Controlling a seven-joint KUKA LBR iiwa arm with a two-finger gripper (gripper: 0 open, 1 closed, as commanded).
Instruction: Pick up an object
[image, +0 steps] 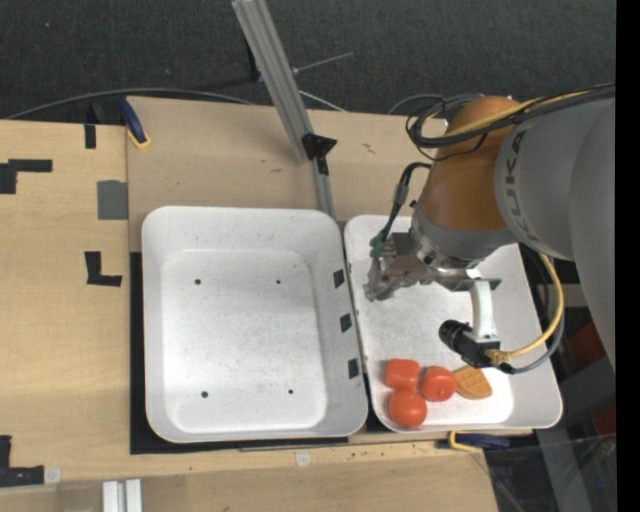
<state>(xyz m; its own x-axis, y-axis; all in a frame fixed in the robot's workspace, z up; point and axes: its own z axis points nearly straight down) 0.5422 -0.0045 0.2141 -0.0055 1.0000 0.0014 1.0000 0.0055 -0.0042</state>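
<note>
Grey metal hand (383, 282) hangs over the right bin (520, 400), near that bin's upper-left corner, pointing down-left twd the divider betw. the two bins. Can't tell whether it's wide or narrow: too dark and small to read, and nothing seen held in it. Above it sits the orange band (470, 185) and the big grey arm (565, 170), coming in from the right and covering the right bin's upper-right part. A black cable fitting (462, 340) w/ a yellow cable (535, 345) hangs just right of and below the hand, over the bin's middle.

Task things lie along the right bin's near edge, well apart from the hand: three red-orange round objs (407, 388) bunched together, touching or nearly so, w/ a flatter orange-tan piece (474, 383) just to their right.

Left bin (160, 300) sits just beside the right bin, rims about touching; small black clips (345, 322) along the shared edge. Both bins rest on a light wooden tabletop (60, 330) w/ black tape marks (98, 268) left of the left bin. A grey metal pole (285, 90) slants down from the top to the right bin's upper-left corner. A blue-yellow clamp (134, 122) sits at the tabletop's far edge.
</note>
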